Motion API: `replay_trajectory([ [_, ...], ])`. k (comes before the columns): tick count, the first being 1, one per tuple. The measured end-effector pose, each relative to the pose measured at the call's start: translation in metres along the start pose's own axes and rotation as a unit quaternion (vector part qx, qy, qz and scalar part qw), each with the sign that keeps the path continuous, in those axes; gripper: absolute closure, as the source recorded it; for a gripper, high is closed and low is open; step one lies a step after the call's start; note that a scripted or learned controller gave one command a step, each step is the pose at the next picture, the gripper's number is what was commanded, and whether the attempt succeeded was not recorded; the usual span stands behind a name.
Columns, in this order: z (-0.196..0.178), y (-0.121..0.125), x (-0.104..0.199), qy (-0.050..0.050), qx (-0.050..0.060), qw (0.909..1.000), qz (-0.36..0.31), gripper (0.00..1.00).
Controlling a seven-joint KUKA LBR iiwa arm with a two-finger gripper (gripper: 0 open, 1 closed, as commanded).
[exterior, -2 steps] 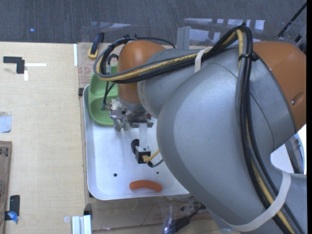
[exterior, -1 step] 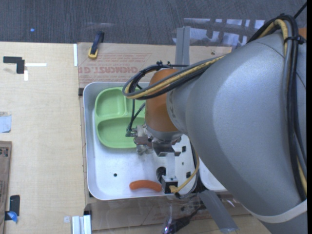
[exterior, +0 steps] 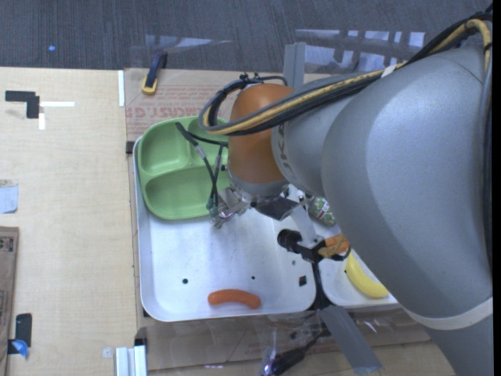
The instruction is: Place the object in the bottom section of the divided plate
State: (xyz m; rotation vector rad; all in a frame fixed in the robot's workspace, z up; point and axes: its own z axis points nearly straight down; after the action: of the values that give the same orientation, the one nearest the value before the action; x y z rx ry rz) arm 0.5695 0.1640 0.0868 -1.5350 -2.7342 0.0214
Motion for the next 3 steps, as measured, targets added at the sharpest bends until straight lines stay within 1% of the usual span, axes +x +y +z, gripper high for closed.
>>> replay_trajectory([
  [1, -0.001, -0.089, -0.021, 0.002, -0.004, 0.9883, 0.153, 1.00],
  [2, -0.002, -0.060, 0.080, 0.002, -0.004, 0.9718, 0.236, 1.00],
  [3, -0.002, -0.060, 0.080, 0.002, -0.004, 0.9716, 0.236, 0.00],
])
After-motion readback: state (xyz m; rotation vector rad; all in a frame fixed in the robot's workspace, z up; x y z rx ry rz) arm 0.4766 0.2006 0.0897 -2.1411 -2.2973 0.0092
